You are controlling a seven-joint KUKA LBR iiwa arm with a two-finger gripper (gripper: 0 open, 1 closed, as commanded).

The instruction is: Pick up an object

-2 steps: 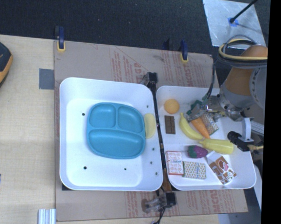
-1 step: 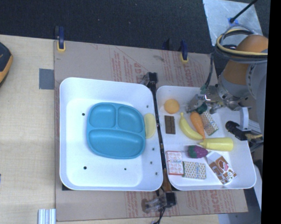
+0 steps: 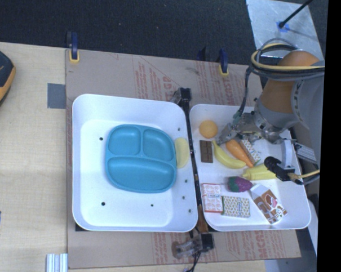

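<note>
Bench: L bin [image 3: 85, 157] w/ blue tray [image 3: 140, 158]; R bin [image 3: 294, 220] w/ banana [image 3: 227, 156], carrot [image 3: 239, 152].

**Even overhead light, soft focus**

Bright and evenly lit from above. Faint glare along the glossy rim of the left bin [image 3: 76, 109], with a soft shadow inside its near wall. Slightly blurred throughout, small print on the cartons [image 3: 213, 197] unreadable. Dark floor [image 3: 136, 18] at the top nearly featureless.
</note>
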